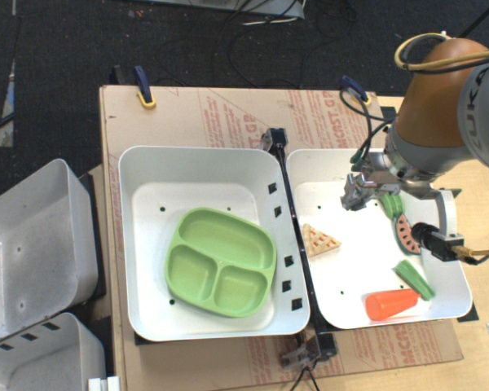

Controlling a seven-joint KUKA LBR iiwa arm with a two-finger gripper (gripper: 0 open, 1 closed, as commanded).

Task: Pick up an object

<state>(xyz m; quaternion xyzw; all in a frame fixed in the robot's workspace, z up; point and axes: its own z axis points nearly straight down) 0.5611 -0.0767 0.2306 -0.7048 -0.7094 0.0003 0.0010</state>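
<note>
Camera view from above has the grey arm reaching in from the right, its pincer (360,191) hanging low over the upper part of the right bin (330,165); I cannot tell from here whether it is open or closed, and nothing shows in its grip. Any of the toys in that bin would do as the object: a watermelon slice (404,234) just beside and below the wrist, a waffle-patterned wedge (319,240) near the divider, a green pod (414,279) and an orange carrot (392,302) toward the near edge. The left bin (138,169) carries a green divided plate (221,261), which looks too broad to pinch. To my eye the watermelon slice is the closest choice, though it sits partly under the arm. A good attempt would centre over one piece, turn to span its narrow side, and come straight down, clear of the bin wall.
</note>
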